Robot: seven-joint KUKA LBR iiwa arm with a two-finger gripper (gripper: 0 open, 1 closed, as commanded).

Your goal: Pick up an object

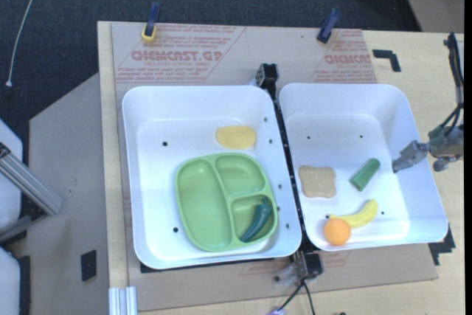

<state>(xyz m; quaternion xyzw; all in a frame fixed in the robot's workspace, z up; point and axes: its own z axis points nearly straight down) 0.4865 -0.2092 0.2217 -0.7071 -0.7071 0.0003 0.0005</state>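
The right bin [346,103] holds a tan slice of bread [317,181], a small green block [364,174], a yellow banana [359,215] and an orange [337,231] touching the banana's left end. My gripper [410,156] hangs over the right bin's right wall, just right of the green block and apart from it. Nothing shows in its grasp. In the left bin [147,122] lie a pale yellow piece [236,136] and a green divided plate [214,206]. A dark green pepper [257,221] rests in the plate's lower right compartment.
The two bins sit side by side on a cardboard-covered bench, joined by a black clip [267,74] at the back. Blue clamps [151,22] [328,26] hold the cardboard's far edge. Cables [453,85] run along the right side.
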